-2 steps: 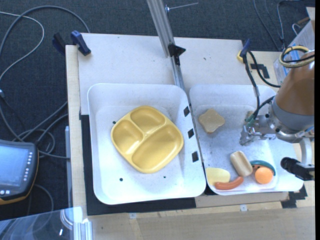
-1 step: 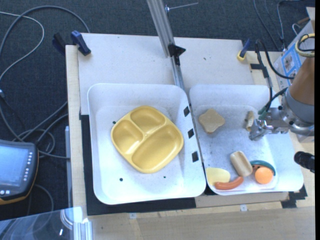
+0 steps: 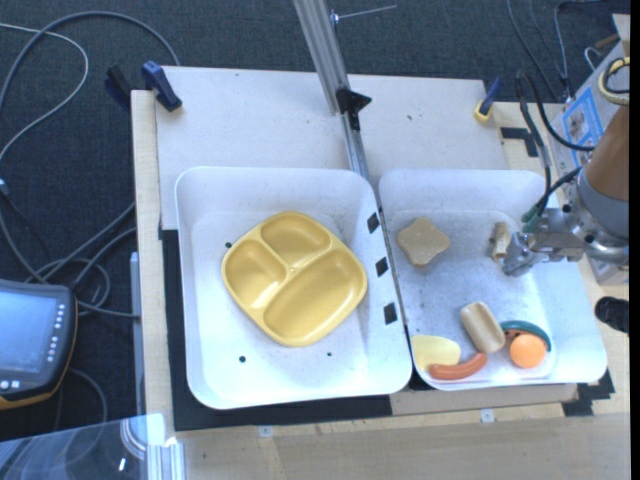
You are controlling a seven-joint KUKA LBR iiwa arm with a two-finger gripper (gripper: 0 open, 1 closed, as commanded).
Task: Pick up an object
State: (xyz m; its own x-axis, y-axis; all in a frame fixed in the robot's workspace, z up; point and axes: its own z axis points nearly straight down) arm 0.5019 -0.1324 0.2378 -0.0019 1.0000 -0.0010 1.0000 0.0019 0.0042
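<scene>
So the gripper (image 3: pixel 512 258) is down in the right bin (image 3: pixel 455 183), over near its right wall, and honestly I can't tell if the fingers are open or shut, it's just a blur of grey metal from this angle. There's a small tan block (image 3: pixel 499 240) right at the fingertips, touching or nearly so, but I can't see it sitting between them, so I wouldn't call it held.

Counting what's in that right bin: one tan bread-like piece (image 3: pixel 423 241) up in the middle-left, one tan block by the gripper, one hot dog bun shape (image 3: pixel 481 326) lower down, one orange ball (image 3: pixel 528 351) sitting against one teal curved thing (image 3: pixel 527 327), one pale yellow piece (image 3: pixel 436 349) and one red sausage (image 3: pixel 458 370) right along the front edge. Seven items total, and the bottom five are bunched up close together in the front right corner.

The left bin (image 3: pixel 200 298) has exactly one thing, a yellow divided plate (image 3: pixel 294 278) with three compartments, sitting roughly in the middle with bare floor all round it.

Open room in the right bin is mostly the centre stretch between the bread piece and the bun, plus the back strip near the far wall
</scene>
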